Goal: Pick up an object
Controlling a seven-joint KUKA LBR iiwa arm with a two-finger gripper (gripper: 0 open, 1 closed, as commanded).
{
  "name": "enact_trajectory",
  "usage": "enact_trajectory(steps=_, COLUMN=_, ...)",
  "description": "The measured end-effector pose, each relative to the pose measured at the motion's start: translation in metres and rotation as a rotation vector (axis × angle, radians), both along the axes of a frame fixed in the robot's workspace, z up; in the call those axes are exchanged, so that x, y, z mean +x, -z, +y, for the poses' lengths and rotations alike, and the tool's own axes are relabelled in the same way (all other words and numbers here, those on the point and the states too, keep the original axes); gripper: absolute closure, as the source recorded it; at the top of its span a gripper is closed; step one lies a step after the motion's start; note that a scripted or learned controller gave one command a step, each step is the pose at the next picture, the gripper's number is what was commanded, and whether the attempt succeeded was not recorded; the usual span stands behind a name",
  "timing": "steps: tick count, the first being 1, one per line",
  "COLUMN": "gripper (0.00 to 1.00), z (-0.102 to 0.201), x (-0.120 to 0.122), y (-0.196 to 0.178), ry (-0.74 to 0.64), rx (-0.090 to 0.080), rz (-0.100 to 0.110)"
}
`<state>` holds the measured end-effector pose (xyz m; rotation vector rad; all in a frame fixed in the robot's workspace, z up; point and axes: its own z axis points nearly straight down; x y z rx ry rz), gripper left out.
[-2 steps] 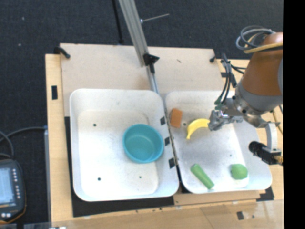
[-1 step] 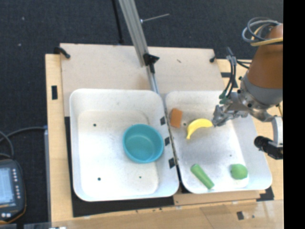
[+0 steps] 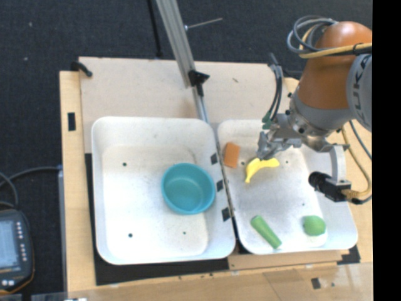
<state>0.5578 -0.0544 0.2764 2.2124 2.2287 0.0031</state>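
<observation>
In the right bin (image 3: 288,199) a yellow banana-shaped toy (image 3: 259,168) lies near the middle top. My gripper (image 3: 269,148) hangs right over its upper right end, very close to it or touching it. An orange block (image 3: 232,155) sits by the bin's left wall, left of the gripper. A green cylinder (image 3: 265,231) lies at the bin's front and a green round fruit (image 3: 314,225) at its front right. A blue bowl (image 3: 188,189) stands in the left bin (image 3: 125,168).
A slanted metal post (image 3: 178,39) rises from behind the divide between the two bins. The arm's wrist with the orange band (image 3: 329,55) looms over the right bin's back right corner. A black fitting (image 3: 326,185) juts out below the wrist.
</observation>
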Motion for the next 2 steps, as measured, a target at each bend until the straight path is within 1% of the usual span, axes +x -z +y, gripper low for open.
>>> enact_trajectory(steps=1, gripper=1.0, z=0.051, x=0.016, y=0.006, ry=0.001, rx=0.0, rz=0.001)
enact_trajectory(steps=2, gripper=1.0, z=0.099, x=0.042, y=0.004, ry=0.0, rx=0.0, rz=0.0)
